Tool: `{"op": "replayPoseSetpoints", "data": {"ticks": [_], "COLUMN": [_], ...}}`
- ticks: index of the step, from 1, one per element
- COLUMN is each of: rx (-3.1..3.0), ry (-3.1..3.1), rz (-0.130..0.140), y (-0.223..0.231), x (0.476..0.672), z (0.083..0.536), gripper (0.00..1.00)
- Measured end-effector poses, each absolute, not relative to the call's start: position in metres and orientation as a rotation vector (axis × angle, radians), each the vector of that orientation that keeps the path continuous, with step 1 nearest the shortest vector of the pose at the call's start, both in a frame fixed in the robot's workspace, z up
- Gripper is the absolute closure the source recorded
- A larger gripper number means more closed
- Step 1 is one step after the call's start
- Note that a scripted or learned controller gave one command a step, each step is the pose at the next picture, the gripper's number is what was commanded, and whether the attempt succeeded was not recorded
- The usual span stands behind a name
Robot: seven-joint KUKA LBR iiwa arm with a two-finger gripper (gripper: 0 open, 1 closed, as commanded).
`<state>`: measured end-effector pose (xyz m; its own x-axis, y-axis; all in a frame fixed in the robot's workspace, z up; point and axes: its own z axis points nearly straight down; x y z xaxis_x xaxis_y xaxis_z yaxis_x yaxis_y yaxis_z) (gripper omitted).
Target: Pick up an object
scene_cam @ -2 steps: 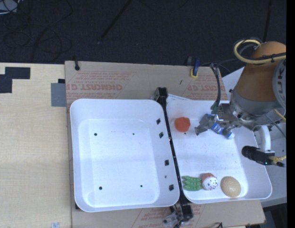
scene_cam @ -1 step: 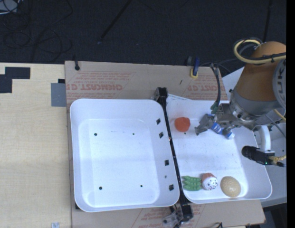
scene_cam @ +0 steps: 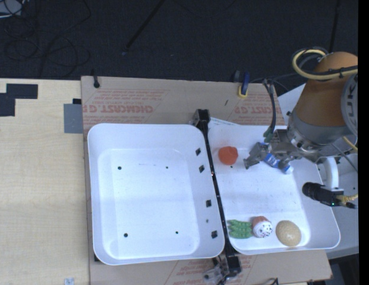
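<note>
2 white bins sit side by side on a cardboard sheet, meeting along a black divider strip. The left bin has its whole floor open. The right bin holds 4 small things, with a wide stretch of bare floor across its middle.

An orange ball lies near the far left corner of the right bin, close to the divider. Along the near edge, 3 things sit in a row: a green toy nearest the divider, a white and red ball touching it, and a tan egg-shaped thing just beside that, toward the near right corner.

The arm reaches over the far right part of the right bin. Its gripper hangs just to the right of the orange ball, apart from it. I cannot tell whether it is open or closed, and something blue shows beside it.
</note>
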<state>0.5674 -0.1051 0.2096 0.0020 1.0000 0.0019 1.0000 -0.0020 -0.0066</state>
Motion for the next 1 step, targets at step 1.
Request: {"op": "replayPoseSetpoints", "data": {"ticks": [1], "rx": [-2.219], "ry": [-2.215], "rz": [0.005], "y": [-0.1051], "x": [0.5674], "z": [0.2096], "gripper": [0.0]}}
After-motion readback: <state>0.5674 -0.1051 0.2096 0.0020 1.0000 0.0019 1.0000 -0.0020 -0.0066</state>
